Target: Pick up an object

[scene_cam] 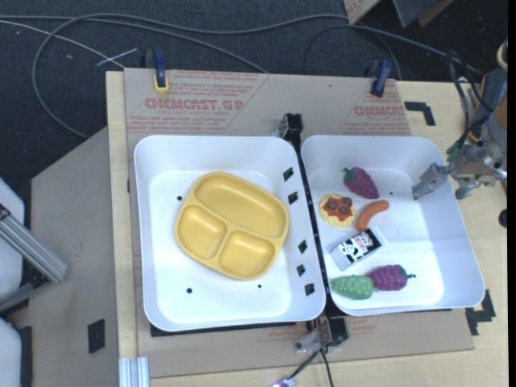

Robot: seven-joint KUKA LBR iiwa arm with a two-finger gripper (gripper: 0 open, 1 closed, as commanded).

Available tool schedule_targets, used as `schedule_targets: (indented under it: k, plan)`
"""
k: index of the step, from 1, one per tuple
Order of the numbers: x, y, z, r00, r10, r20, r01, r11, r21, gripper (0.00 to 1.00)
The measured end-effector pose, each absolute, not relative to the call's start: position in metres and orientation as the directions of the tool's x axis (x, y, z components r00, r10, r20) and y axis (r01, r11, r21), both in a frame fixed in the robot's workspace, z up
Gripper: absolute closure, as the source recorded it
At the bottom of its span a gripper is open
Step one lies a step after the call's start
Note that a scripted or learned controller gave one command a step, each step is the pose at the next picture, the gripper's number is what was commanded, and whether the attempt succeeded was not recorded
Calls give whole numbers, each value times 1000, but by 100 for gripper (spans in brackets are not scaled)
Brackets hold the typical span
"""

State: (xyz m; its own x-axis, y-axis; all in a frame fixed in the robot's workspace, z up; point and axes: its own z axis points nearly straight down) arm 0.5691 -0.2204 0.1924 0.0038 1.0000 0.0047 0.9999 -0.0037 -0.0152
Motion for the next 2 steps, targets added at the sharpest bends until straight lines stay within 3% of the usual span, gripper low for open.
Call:
schedule_targets:
  k: [1,2]
  plan:
    - [573,-220,201,0,1000,1,1000,0,-1,0]
    - [582,-223,145,-1,1000,2,1000,1,-4,0]
